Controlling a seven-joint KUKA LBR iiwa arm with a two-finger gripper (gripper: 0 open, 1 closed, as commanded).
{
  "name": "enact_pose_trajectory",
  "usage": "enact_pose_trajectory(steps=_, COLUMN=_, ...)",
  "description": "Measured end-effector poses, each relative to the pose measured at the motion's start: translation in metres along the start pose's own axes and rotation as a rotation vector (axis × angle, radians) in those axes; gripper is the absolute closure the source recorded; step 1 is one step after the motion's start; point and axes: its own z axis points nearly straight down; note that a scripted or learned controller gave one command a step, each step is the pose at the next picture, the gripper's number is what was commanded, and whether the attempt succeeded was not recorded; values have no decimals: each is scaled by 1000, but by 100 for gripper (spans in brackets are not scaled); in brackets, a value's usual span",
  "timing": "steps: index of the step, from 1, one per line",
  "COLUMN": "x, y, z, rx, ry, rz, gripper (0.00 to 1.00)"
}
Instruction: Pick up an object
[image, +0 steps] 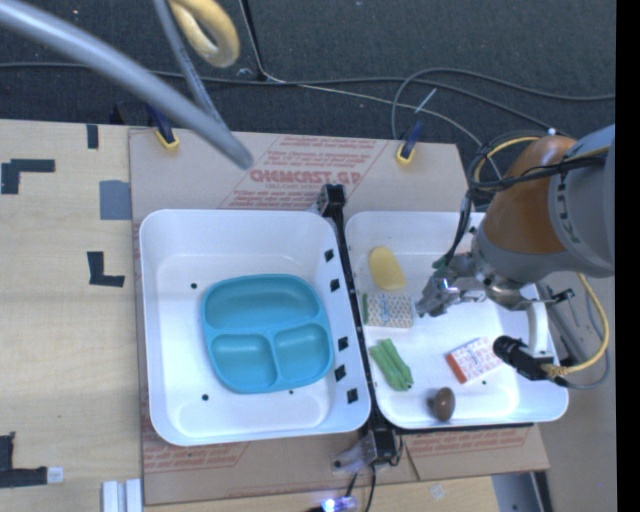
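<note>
Pincer (437, 297) of dull grey metal, low over the right bin, just beside the right edge of a speckled pad; cannot tell whether spread or pressed together, and nothing seen pinched in it.

Far left: pale wooden bench (60, 330), smooth, marked with short strips of dark tape. Next, brown cardboard sheet (300, 170) with red print, flat beneath both bins. On it, left bin (150, 300): shallow, glossy white plastic, rounded corners. Inside, blue tray (267, 333), matte plastic, soft-cornered, split into one long compartment at the far side and two smaller ones at the near side. Between the bins, a black divider strip (340, 290).

Then right bin (530, 405), same white plastic, holding every candidate for picking. Yellow lump (385, 265), smooth and rounded, near the far left corner. Just in front of it, speckled pad (389, 310), square and flat, pale with fine green and pink dots. Further toward the near side, green piece (392, 363), elongated and ribbed, lying at a slant close to the divider. Brown ball (441, 403), small, dull, roundish, beside the near wall. Red and white packet (472, 360), small, flat, rectangular, tilted, well apart from the yellow lump. All five loose on the bin floor, none touching another except perhaps lump and pad, too close to tell.

Rightmost: arm (545, 215), bulky grey casing with an orange band, wrapped by black and yellow cables.
</note>
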Motion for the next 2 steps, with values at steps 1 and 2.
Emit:
enact_pose_trajectory(steps=1, x=11, y=0, z=-55, rx=-2, ry=0, rz=-2, gripper=100)
enact_pose_trajectory(steps=2, x=4, y=2, z=-99, rx=-2, ry=-1, rz=0, gripper=100)
